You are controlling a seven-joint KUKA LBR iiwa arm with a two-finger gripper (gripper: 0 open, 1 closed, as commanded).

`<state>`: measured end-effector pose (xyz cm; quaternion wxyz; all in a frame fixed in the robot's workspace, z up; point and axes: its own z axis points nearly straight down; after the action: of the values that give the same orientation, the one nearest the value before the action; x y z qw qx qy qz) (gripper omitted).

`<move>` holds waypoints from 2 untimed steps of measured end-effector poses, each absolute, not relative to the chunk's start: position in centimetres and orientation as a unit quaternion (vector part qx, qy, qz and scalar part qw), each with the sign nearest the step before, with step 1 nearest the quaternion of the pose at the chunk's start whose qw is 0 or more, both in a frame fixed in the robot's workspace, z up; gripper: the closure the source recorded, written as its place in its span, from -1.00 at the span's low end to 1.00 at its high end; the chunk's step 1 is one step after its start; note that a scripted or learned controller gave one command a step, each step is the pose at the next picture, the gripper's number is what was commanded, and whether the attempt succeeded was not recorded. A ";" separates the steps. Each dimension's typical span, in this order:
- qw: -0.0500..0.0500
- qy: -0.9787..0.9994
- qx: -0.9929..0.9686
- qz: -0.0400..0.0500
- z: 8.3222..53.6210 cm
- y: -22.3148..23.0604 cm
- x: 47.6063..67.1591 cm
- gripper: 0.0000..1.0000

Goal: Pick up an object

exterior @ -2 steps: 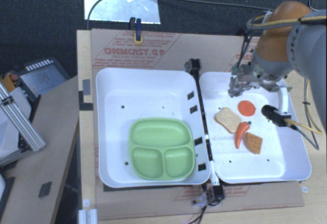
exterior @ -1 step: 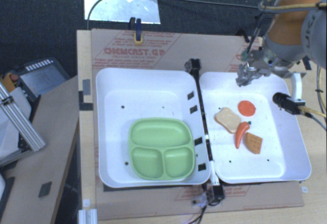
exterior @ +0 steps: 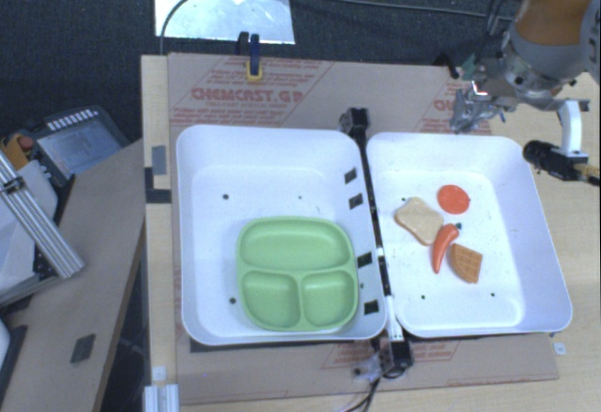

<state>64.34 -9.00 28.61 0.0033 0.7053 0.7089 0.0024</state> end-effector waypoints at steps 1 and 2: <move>0.000 0.710 0.704 0.000 27.2 -4.7 62.5 1.00; -0.001 0.710 0.704 0.001 25.1 0.2 61.0 1.00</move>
<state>61.03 0.17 25.11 -0.0009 0.7040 0.7102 0.0005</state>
